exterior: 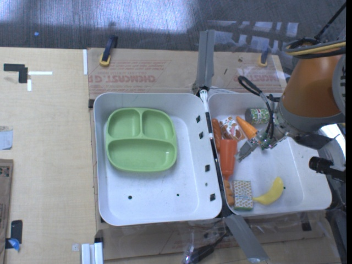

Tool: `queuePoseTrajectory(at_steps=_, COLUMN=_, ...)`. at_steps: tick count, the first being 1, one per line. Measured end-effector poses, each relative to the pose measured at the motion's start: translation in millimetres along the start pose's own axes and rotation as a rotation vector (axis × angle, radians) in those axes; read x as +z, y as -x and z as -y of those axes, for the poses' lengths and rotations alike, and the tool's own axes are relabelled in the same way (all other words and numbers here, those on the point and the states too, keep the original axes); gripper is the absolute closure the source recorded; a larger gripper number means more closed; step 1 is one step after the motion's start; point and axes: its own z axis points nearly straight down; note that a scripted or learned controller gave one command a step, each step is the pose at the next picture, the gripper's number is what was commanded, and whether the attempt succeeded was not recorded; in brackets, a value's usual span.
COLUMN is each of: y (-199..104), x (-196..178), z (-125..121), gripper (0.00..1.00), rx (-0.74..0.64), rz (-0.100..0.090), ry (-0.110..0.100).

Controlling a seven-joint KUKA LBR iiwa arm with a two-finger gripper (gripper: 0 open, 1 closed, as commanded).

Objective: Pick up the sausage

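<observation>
Left of the divider (208,142) where the two white bins meet, the left bin (151,202) holds a green sectioned plate (142,139), lying flat well apart from that divider, toward the bin's far left corner. Just right of the divider, in the right bin (308,186), a long orange-red sausage (226,157) lies lengthwise along the bin's left wall, almost touching the divider. Beside it, a little farther from the divider, an orange carrot (247,127) sits tilted near the bin's far side, with a small greenish can (257,115) just beyond it. Nearer the front of the bin, close to the divider, a speckled green block (243,194) lies flat, and a yellow banana (271,192) curves just to its right. The claw (246,150) hangs low over the right bin, its tip just right of the sausage's middle and close to it, though nothing shows between the fingers; whether they are spread or closed cannot be told from this slant. The grey arm with its orange band (313,89) reaches in from the side of the counter (44,147) farthest from the divider.
</observation>
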Motion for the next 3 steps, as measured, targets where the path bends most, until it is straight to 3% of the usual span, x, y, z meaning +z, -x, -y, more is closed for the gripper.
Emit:
queuePoseTrajectory(at_steps=1, y=1.2, x=-8.5, z=0.0, gripper=1.00, rx=0.003, rz=0.001, ry=0.000)
queuePoseTrajectory(at_steps=2, y=1.2, x=-8.5, z=0.0, gripper=0.00, rx=0.003, rz=0.001, ry=0.000)
queuePoseTrajectory(at_steps=3, y=1.2, x=-8.5, z=0.0, gripper=0.00, rx=0.003, rz=0.001, ry=0.000)
